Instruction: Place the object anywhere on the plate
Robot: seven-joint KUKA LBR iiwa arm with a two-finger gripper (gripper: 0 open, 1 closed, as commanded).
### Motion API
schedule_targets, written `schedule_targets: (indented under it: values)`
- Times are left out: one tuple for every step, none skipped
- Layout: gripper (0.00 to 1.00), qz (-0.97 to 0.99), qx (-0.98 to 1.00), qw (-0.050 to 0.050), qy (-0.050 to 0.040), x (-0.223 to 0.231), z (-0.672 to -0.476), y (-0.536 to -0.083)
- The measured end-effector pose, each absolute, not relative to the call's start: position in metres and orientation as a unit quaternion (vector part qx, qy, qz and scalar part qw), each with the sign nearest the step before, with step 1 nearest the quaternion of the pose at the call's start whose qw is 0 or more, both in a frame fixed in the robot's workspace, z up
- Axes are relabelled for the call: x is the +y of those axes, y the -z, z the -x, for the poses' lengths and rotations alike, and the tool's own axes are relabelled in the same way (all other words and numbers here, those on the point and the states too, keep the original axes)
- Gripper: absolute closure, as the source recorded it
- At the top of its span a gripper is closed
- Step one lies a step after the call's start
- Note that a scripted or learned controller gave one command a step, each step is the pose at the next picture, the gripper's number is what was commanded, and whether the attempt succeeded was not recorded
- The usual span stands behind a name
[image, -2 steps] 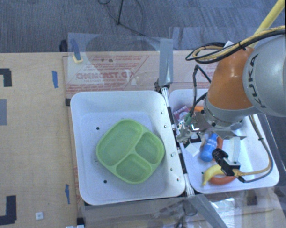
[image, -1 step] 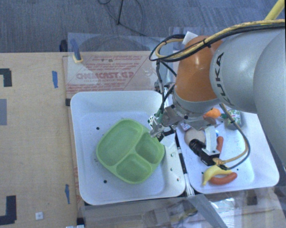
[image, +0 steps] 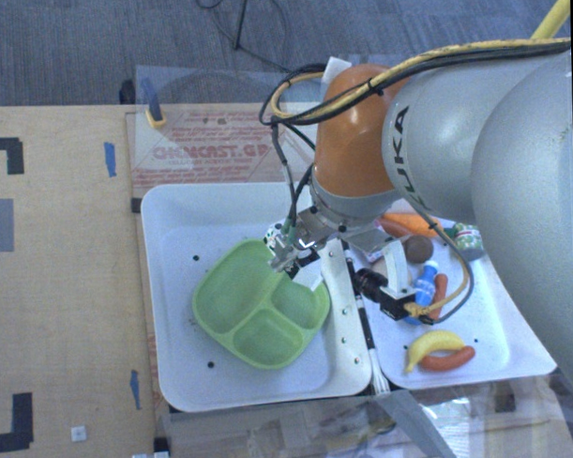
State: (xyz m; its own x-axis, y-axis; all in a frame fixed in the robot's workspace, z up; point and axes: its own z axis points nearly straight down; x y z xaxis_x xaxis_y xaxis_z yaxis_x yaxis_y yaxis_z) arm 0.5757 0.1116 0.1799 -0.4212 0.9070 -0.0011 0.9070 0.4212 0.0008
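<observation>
A light green plate (image: 257, 314) with three compartments lies in the left white bin (image: 171, 274). My gripper (image: 287, 250) hangs over the plate's upper right rim, below the arm's orange band. A small white and dark speckled bit (image: 274, 238) shows at the gripper's tip. Whether it is an object or part of the gripper is unclear.
The right bin (image: 516, 347) holds an orange carrot (image: 405, 224), a brown ball (image: 419, 249), a blue bottle (image: 426, 284), a yellow banana (image: 433, 342) and a red sausage (image: 448, 359). The big grey arm covers the bin's upper right. A ridge (image: 351, 334) divides the bins.
</observation>
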Motion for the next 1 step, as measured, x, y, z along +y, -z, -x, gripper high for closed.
schedule_targets:
  values:
    - [0.00, -0.538, 0.843, 0.001, -0.0002, 0.1116, -0.5758, -0.1802]
